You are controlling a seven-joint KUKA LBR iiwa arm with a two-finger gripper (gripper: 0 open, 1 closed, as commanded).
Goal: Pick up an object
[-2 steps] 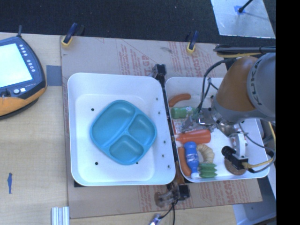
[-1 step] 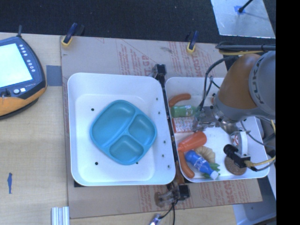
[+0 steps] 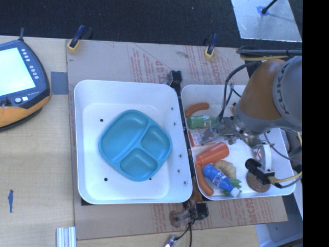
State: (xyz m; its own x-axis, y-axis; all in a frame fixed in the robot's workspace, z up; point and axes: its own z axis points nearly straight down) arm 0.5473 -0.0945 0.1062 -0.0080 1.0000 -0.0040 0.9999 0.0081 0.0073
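Two white bins sit side by side. Left bin (image 3: 82, 138): a blue divided plate (image 3: 135, 144). Right bin (image 3: 288, 189): the gripper (image 3: 212, 134), low among the toys beside a green bottle (image 3: 200, 121), above an orange carrot (image 3: 212, 154) and a blue bottle (image 3: 218, 179). Finger spacing cannot be told; nothing is seen held.

Bright even light, soft shadows, slight overall blur.
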